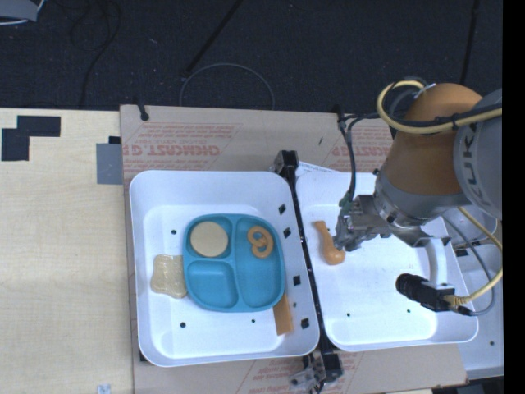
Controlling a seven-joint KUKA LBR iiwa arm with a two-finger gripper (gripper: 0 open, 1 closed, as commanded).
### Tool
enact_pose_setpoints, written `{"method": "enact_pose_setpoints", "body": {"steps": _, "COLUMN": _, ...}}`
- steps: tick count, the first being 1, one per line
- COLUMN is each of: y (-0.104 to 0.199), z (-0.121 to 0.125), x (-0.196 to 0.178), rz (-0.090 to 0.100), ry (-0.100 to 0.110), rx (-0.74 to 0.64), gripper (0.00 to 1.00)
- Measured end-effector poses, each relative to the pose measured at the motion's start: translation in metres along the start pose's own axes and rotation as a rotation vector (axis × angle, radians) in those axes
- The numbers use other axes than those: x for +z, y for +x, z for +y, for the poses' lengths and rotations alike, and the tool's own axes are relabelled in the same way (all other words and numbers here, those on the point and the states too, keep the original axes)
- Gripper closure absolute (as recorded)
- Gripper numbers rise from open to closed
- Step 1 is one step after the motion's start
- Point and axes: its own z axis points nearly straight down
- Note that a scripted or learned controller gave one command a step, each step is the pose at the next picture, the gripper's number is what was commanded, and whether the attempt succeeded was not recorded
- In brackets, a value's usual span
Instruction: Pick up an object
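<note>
Looming at the frame's right, the arm (435, 150) sets its pincer (354, 235) just beside an orange-brown piece (329, 247) in the right bin (394, 335); its spread I cannot tell. Nothing looks lifted yet.

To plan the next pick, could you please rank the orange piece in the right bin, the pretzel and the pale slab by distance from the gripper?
1. Orange piece, right bin, beside the gripper.
2. Pretzel, on the blue tray's right compartment.
3. Pale slab, left bin, beyond the tray's left edge.
</note>
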Motion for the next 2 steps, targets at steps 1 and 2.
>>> {"method": "enact_pose_setpoints", "body": {"steps": 1, "y": 0.044, "z": 0.004, "x": -0.003, "rz": -0.002, "ry": -0.001, "rx": 0.002, "gripper": 1.00}}
{"method": "enact_pose_setpoints", "body": {"steps": 2, "y": 0.098, "z": 0.011, "x": -0.009, "rz": -0.002, "ry": -0.001, "rx": 0.002, "gripper": 1.00}}
